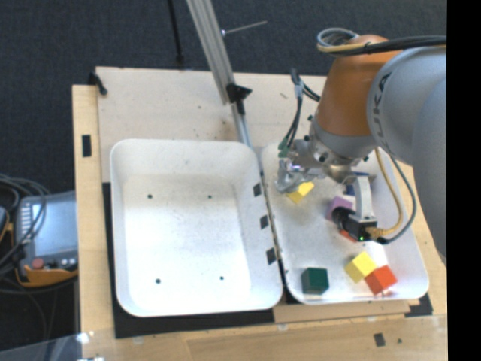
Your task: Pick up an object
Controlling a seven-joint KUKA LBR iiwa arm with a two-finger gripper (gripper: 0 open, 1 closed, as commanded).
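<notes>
**Gripper low over the yellow block, near the divider of the two bins**

The grey arm with the orange band reaches into the right white shallow bin (406,280), and its two-finger gripper (289,180) stands low in the far part of this bin, close to the wall which the bin shares with the left white shallow bin (188,150). Just beside the gripper, on the side away from this wall and a little nearer to the camera, lies a small yellow block (301,192). It seems to touch the gripper or to lie partly under it, but I cannot tell if it is between the fingers, and I also cannot tell how wide the fingers stand (the wrist covers them from above).

My judgement is that this yellow block is the target. Its long axis seems to run slanted, from the gripper toward the middle of the right bin.

Farther from the shared wall than the yellow block rests a small purple block (342,202). At the near end of the right bin lie a dark green cube (315,280), a yellow cube (361,266) and an orange-red cube (382,278), the last two touching.

No brand, label or writing can be read.
</notes>
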